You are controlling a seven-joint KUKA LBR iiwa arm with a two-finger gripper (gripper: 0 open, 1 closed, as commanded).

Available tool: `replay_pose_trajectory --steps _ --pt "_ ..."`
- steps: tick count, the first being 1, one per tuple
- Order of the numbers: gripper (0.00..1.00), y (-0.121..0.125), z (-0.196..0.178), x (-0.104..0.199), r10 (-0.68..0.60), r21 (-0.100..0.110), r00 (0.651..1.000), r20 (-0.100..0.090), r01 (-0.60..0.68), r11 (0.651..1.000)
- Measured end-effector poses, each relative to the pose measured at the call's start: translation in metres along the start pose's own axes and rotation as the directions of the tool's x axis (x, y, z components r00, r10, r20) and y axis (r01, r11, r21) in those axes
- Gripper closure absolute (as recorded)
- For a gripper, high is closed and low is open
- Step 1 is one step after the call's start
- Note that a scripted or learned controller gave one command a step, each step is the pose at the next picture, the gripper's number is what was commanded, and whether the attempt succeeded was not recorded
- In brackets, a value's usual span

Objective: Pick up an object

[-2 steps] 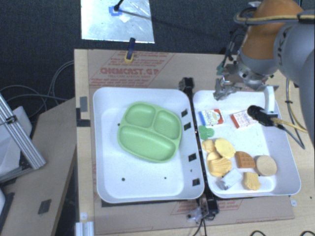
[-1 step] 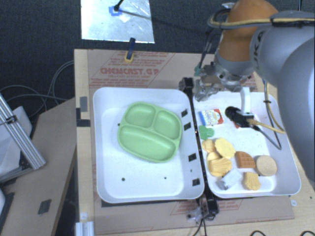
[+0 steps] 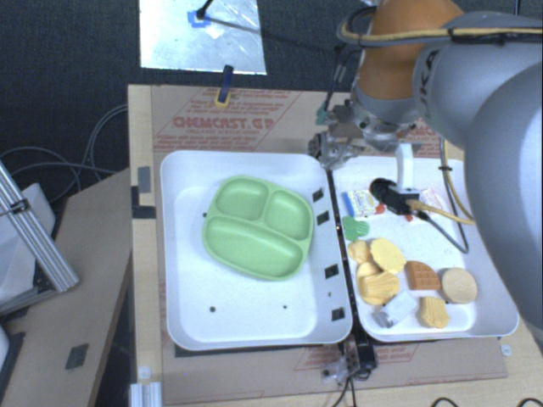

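Though how open the end effector (image 3: 339, 149) is cannot be told, the cardboard (image 3: 284, 107) reads "CHEMCAST GP".

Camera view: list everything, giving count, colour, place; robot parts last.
shallow white plastic bins: two, white, side by side
green divided plastic plate: one, green, left-hand bin
yellow toy food pieces: several, yellow, right-hand bin
brown square waffle: one, brown, right-hand bin
round tan biscuit: one, tan, right-hand bin
small green piece: one, green, right-hand bin
silver foil sheet: one, silver, behind bins
gripper: one, grey, over bins' shared far edge
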State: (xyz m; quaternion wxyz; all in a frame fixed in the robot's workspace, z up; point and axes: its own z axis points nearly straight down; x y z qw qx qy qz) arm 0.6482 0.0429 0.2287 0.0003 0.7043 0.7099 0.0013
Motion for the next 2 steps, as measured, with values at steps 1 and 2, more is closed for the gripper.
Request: replay_pose_trajectory --steps 1,2 --pt "1.00 -0.006 -0.005 0.011 0.001 0.001 1.000 0.000 -0.001 1.000" --pt "1.00 -0.010 0.002 -0.002 0.008 0.001 1.000 0.002 -0.008 1.000"
